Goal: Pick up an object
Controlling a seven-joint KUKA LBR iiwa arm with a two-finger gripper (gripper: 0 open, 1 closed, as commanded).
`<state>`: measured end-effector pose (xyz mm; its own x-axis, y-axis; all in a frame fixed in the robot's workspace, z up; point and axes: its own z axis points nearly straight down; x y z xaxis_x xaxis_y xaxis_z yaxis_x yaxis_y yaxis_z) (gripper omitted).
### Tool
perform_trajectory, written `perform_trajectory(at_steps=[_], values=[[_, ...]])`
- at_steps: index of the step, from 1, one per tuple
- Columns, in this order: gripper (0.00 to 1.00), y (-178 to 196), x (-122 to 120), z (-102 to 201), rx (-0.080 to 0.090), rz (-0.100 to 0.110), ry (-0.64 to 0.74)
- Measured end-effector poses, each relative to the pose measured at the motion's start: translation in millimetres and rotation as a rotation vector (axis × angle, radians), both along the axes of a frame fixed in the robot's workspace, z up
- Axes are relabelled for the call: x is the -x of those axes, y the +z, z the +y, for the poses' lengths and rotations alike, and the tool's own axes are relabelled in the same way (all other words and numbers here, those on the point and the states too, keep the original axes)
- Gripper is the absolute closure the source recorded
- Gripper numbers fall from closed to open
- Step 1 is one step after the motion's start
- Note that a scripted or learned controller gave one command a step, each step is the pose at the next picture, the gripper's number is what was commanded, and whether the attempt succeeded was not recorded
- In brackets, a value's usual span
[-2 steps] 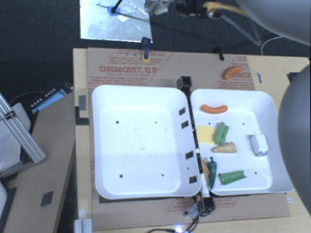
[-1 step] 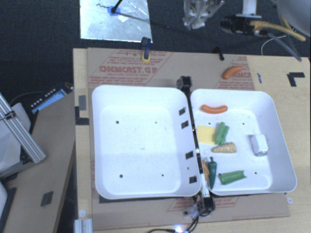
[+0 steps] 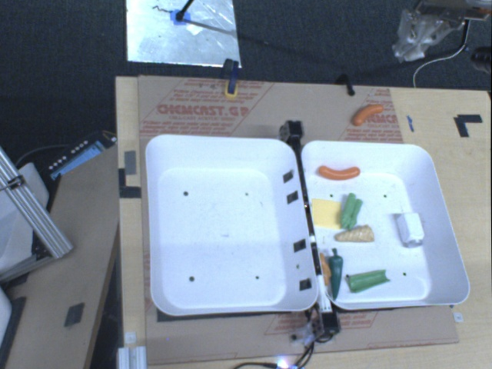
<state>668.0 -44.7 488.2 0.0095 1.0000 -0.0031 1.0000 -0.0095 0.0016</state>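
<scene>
The surface (image 3: 192, 106) carried two shallow white bins side by side on a cardboard sheet. The left bin (image 3: 223, 225) and the right bin (image 3: 430, 206) met along a centre seam w/ black clips.

Contents of right bin, from far edge to near edge:
- Orange sausage (image 3: 339, 172), lying crosswise near the far wall.
- Yellow cheese slice (image 3: 324, 213), flat, close to the centre seam.
- Green pod (image 3: 350, 210), upright in the view, touching the cheese slice's right edge.
- Tan bread-like piece (image 3: 355, 235), just below the pod and the cheese slice.
- White block (image 3: 409, 227), towards the right wall, well apart from the other items.
- Carrot (image 3: 336, 271), orange w/ green top, lying along the seam side.
- Green wedge (image 3: 367, 280), just beside the carrot, near the front wall.

Outside the bins: a second orange sausage (image 3: 367, 114) lay on the cardboard beyond the right bin's far wall. A yellow-and-blue clamp (image 3: 230, 79) sat at the far edge of the surface, next to a shiny foil sheet (image 3: 181, 20) on the dark floor.

End effector (image 3: 419, 35): at the view's top right corner, over the dark floor, well apart from both bins. It appeared pale and blurred; open/closed state could not be determined. No item was visible between its fingers.
</scene>
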Motion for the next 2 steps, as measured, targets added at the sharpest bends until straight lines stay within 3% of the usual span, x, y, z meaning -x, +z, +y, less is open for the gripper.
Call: perform_trajectory(at_steps=[1,2], values=[[1.0,50,0,104,-0.006,-0.006,0.023],[1.0,27,24,30,-0.002,0.002,0.005]])
